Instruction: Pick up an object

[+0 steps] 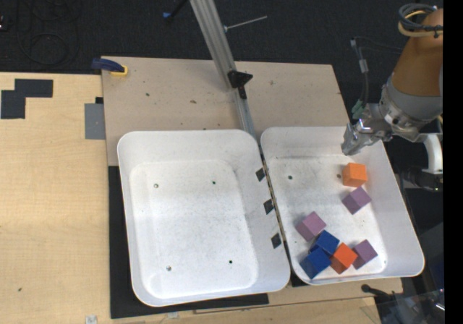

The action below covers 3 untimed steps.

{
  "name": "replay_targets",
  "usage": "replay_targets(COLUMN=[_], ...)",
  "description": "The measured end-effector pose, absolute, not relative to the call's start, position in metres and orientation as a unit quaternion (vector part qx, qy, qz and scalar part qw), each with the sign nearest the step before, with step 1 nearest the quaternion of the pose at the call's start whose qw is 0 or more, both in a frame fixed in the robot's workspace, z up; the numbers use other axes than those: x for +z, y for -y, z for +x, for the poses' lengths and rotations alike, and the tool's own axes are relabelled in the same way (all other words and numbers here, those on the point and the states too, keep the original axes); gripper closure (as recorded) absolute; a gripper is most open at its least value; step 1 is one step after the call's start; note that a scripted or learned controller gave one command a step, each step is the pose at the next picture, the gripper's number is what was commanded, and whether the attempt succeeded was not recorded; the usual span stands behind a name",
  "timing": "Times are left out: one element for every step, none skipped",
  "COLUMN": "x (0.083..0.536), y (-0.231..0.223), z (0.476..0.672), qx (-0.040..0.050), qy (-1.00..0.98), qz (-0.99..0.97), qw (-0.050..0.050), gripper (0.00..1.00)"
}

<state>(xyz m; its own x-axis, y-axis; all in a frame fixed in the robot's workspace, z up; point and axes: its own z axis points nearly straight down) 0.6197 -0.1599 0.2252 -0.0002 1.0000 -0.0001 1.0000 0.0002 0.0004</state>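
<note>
The gripper [352, 143] hangs over the far right part of the right bin [405, 243], its metal tip pointing down and left; the fingers are too small and blurred here to judge, so I cannot tell how far apart they stand, and nothing shows between them. The nearest candidate is the orange cube [354, 174], lying just below the fingers in this view and slightly to their right, apart from them. A purple cube [357, 199] sits just beyond it, further from the fingers. Well below the fingers a cluster crowds the bin's near end: a purple block [312, 225], two blue blocks [320, 252], an orange block [343, 257] and another purple one [365, 252], several touching. The likely failure is a descent that lands beside the orange cube rather than astride it, so a finger strikes its top or nudges it toward the purple cube. The cube looks turned relative to the bin, so a closing grip could catch corners and spin it free. Aiming at the cluster risks wedging against neighbours. The left bin [145, 171] is far from the fingers.
</note>
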Motion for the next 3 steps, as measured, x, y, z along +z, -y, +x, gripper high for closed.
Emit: replay_targets(x=[0.218, 0.227, 0.234], y=[0.105, 0.057, 0.008], z=[0.601, 0.598, 0.594], qx=[-0.0009, -0.0002, -0.0004], qy=[-0.709, -0.708, -0.709], qz=[0.706, 0.706, 0.706], qw=[-0.003, -0.002, -0.002], gripper=[1.00, 1.00, 1.00])
